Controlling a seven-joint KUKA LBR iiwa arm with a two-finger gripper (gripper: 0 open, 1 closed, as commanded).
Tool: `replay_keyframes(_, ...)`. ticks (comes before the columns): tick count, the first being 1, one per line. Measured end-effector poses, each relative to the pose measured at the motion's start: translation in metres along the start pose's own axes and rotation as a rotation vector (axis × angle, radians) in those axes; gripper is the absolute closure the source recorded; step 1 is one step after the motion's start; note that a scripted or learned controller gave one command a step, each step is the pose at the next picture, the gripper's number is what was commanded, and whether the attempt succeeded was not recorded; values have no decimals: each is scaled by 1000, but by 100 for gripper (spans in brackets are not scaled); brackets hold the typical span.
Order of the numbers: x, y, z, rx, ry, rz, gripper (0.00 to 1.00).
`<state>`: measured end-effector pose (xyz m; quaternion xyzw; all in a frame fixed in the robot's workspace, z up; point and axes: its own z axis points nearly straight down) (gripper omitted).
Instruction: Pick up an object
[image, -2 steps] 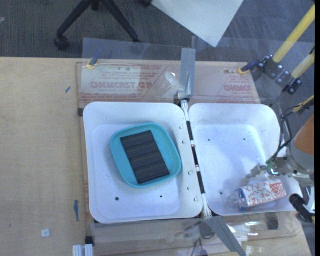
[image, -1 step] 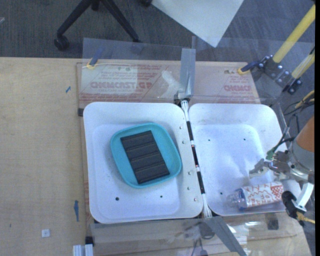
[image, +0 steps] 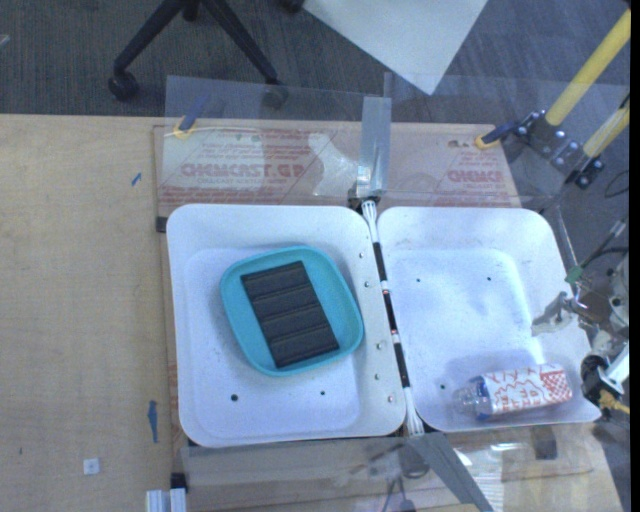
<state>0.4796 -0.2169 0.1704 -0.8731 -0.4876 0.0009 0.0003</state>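
Bottle (image: 515, 392) lies on its side in right bin (image: 450, 250), teal tray (image: 235, 300) w/ dark block (image: 290, 314) in left bin (image: 195, 240); gripper (image: 590, 315) at right edge, jaws' state unclear.

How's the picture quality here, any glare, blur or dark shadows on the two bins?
Camera view: lighting is even and soft, with only faint shadows under the teal plate in the left bin; the clear sheet behind the bins shows mild reflections; the bottle in the right bin looks slightly soft; the gripper at the right edge is small and hard to read.
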Motion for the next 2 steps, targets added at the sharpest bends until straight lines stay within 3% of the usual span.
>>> replay_keyframes(1,25,-15,54,1,1,-176,0)
replay_keyframes(2,27,-14,35,-2,0,-52,0)
